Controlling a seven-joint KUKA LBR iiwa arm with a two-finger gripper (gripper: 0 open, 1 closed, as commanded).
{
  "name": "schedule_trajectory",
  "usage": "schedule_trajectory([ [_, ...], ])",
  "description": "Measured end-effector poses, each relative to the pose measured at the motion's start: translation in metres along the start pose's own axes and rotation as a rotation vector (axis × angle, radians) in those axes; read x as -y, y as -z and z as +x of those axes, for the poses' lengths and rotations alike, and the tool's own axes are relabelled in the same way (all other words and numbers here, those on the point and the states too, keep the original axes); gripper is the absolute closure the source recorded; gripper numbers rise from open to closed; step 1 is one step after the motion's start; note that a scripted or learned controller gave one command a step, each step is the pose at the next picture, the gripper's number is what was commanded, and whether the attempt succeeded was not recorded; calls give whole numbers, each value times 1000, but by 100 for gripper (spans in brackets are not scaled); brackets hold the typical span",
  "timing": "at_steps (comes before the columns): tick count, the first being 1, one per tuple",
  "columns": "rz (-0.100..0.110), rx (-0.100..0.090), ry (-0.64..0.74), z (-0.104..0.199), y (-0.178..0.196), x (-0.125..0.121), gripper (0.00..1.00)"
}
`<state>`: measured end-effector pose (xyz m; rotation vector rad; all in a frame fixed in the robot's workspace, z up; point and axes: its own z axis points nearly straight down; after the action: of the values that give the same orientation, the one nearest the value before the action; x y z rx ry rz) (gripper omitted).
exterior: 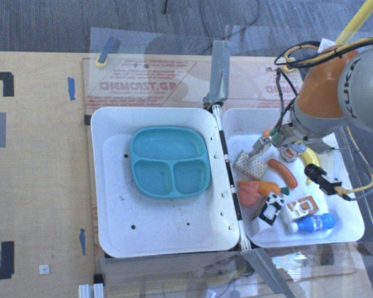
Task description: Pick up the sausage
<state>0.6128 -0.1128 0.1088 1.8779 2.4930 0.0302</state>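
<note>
The sausage [283, 172] is a short orange-red link lying at a slant in the middle of the right bin [354, 228]. My gripper [272, 143] hangs just above and to the left of the sausage's upper end, under the grey arm with its orange band [320, 95]. Nothing shows in its grasp. The sausage rests on the bin floor, apart from the gripper.
Around the sausage lie a beige waffle-like piece [248, 164], a pink-red item [251, 192], an orange carrot [271, 187], a black-and-white block [270, 208], a white carton [302, 206], a blue bottle [314, 223] and a banana [311, 158]. The left bin [112, 222] holds a teal divided plate [170, 161].
</note>
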Motion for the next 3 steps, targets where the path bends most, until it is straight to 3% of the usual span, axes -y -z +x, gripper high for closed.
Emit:
schedule_trajectory([
  [1, -4, 2, 65, -20, -8, 19, 0],
  [2, -6, 7, 156, -22, -8, 22, 0],
  [3, 24, -1, -3, -36, 108, -39, 0],
])
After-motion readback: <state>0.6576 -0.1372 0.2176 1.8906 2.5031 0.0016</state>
